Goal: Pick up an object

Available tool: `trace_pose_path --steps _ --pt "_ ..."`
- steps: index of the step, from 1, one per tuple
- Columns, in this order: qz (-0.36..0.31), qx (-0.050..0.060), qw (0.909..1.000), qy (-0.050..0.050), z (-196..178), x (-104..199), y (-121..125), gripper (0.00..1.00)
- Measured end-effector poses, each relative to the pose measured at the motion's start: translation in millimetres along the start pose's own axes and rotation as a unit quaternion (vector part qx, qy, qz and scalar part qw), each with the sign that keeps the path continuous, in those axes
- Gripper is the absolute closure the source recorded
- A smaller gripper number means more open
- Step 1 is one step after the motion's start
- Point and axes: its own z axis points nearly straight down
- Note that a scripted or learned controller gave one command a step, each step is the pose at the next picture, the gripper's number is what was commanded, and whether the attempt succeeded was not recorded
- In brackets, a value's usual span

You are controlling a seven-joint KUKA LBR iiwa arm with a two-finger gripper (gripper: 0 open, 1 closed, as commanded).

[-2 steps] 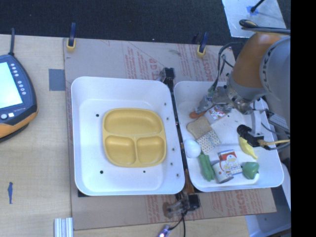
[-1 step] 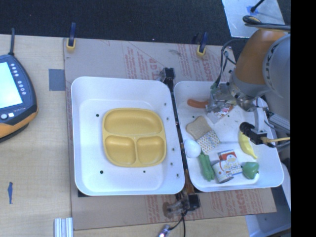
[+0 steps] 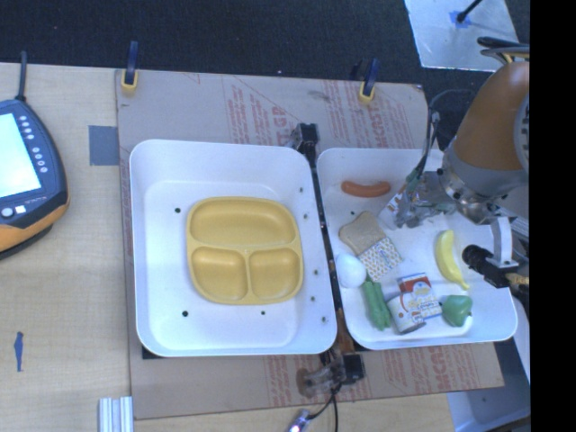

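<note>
So far no pick shows. All candidate objects lie loose on the floor of the right bin (image 3: 414, 246), none lifted.

- sausage (image 3: 366, 187): near the far wall, lying flat.
- brown slice (image 3: 362, 231): below the sausage, with the checkered packet (image 3: 381, 257) touching its near corner.
- white egg (image 3: 349, 269): against the bin's left wall, just beside the packet.
- long green vegetable (image 3: 376, 304), small carton (image 3: 417, 300) and green pepper (image 3: 456, 309): in a row along the near wall.
- banana (image 3: 447, 256): right of centre, apart from the rest.

gripper (image 3: 407, 209): low over the bin, between sausage and banana, just right of the brown slice. It is a blurred, cluttered patch. Cannot tell whether the claw is wide or narrow. Nothing visibly sits in it.

arm (image 3: 490, 133): reaches in from the right, above the bin's far right corner.

left bin (image 3: 162, 241): holds only a yellow divided tray (image 3: 245, 247). A handheld pendant (image 3: 22, 174) rests on the bench (image 3: 72, 331), well apart.

Judgement: approach stage at most. Still to do are the grasp, the close and the lift. Nearest targets look to be the brown slice and the sausage. Which one is intended cannot be told.
</note>
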Motion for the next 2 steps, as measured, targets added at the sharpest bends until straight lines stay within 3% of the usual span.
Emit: trace_pose_path --steps 1,2 --pt "-0.002 -0.001 1.0000 0.000 -40 74 -4 1.00" --pt "-0.003 0.000 1.0000 -0.001 -50 72 -3 1.00"
